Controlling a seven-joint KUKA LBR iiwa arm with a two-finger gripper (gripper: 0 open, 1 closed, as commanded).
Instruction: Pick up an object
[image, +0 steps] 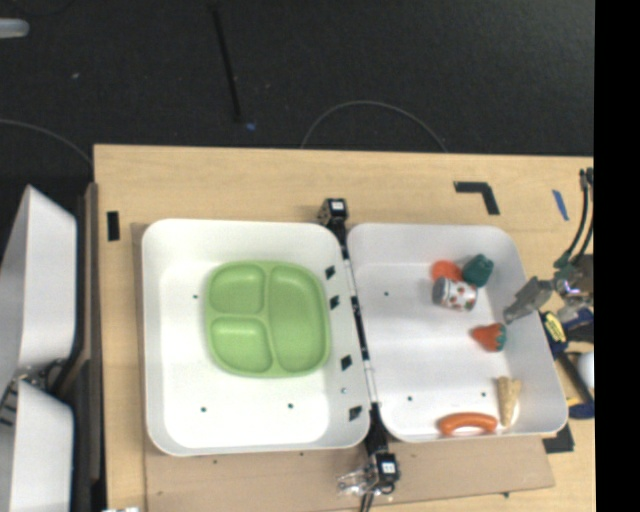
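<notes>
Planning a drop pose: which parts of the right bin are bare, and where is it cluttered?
Right bin: bare on its left half, from the divider to the can, and mid-floor between the orange-red piece and the orange ring. Crowded top right: orange ball, teal block and can cluster. The gripper sits at the right wall; a tan stick lies bottom right.

We count two shallow white bins (165, 300). We see one green plate with three parts (268, 318). We see six small toys: two orange ones (446, 270), one teal block (479, 268), one white spotted can (455, 294), one orange ring (467, 425) and one tan stick (510, 399).
</notes>
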